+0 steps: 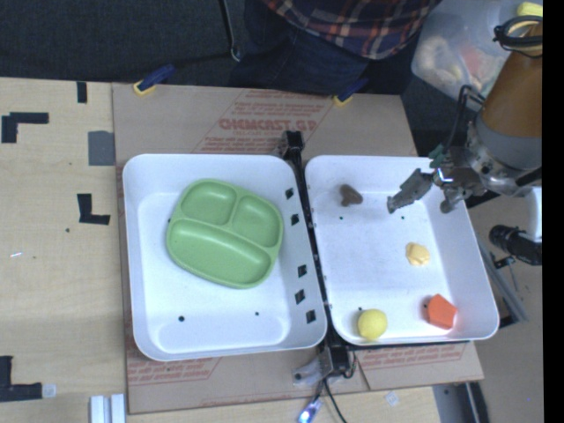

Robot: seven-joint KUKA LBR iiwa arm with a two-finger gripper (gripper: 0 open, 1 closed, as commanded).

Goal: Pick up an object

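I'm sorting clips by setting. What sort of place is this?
Probably a robot test lab: two white bins clipped side by side on a cardboard-topped bench, toy items like a yellow ball, and the arm's gripper above.

This is looking like a robotics lab: two white bins point(141, 236) are sitting side by side on a cardboard sheet point(256, 122) with black tape marks point(22, 126), cables point(322, 386) are trailing off the bench, and someone in a plaid shirt point(352, 7), probably an operator, is standing behind
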